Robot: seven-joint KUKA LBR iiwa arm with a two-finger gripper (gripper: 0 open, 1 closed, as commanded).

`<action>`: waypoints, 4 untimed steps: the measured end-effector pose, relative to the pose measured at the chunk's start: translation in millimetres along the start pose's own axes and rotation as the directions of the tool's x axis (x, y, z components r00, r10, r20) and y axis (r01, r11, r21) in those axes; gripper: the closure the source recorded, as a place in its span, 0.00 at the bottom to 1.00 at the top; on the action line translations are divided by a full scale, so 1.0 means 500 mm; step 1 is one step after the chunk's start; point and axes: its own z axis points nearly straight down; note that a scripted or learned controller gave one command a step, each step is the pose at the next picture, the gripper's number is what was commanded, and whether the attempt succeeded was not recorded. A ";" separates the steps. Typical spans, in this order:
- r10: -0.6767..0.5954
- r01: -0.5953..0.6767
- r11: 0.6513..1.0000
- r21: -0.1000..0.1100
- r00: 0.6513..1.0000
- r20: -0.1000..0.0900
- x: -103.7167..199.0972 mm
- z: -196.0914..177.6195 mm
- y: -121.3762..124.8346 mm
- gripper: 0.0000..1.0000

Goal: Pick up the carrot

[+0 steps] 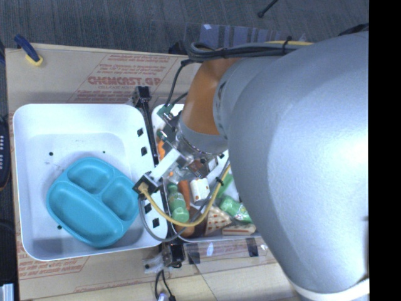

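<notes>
The arm (294, 149) reaches in from the right and hangs low over the right bin (219, 231), covering most of it, with its orange band (200, 105) above the wrist. The gripper (182, 171) sits down among a crowd of small things at the left side of that bin, close to the wall shared with the left bin (31, 168). Whether its tips are apart or together I cannot tell, since the wrist and a yellow cable (164, 215) hide them. The carrot (183, 189) looks to be the short orange piece just near of the gripper, beside a green bottle (178, 207); nothing shows between the tips. The step in hand seems to be the descent onto the carrot. Next it needs a closing squarely on the carrot alone, then a straight lift. A blue divided tray (94, 199) lies in the left bin.
</notes>
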 end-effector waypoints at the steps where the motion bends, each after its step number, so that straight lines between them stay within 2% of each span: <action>1: -0.009 0.009 1.000 0.008 1.000 0.007 -0.001 -0.018 0.001 1.00; 2: -0.024 0.024 1.000 0.016 1.000 0.012 0.000 -0.035 -0.002 1.00; 3: 0.127 -0.127 0.992 -0.003 0.992 0.004 -0.026 -0.027 -0.109 1.00; 4: 0.112 -0.113 0.994 0.005 0.994 0.011 -0.025 -0.044 -0.112 1.00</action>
